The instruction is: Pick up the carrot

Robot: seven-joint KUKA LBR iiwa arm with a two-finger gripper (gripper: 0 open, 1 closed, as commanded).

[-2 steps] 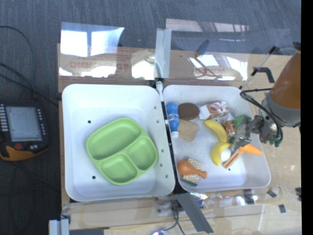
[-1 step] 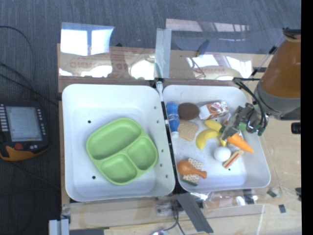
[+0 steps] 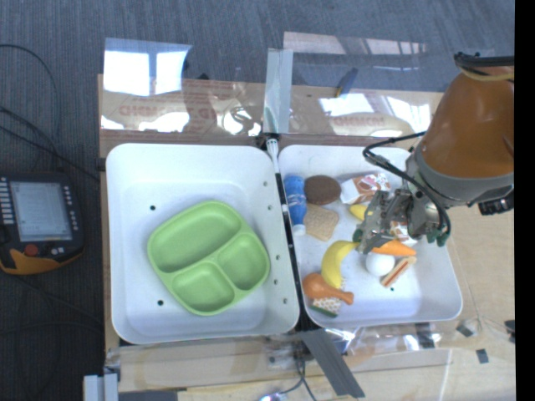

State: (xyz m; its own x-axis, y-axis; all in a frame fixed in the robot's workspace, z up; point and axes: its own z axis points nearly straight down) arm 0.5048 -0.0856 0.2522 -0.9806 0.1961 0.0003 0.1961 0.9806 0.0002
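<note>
right white bin (image 3: 435, 303) is cluttered, gripper (image 3: 380, 239) low over the carrot (image 3: 393, 248), which sits right under the fingers; can't tell their state

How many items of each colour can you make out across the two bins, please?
Green: 1, the divided plate
Blue: 1, the bottle
Brown: 2, the round cookie and the chicken leg
Tan: 1, the cracker
Yellow: 1, the banana
White: 1, the egg
Orange: 1, the carrot
Total: 8

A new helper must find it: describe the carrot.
Look in the right bin, at its right side under the gripper. The carrot lies just above a white egg, right of the banana. It alone is a slim orange spike.
</note>
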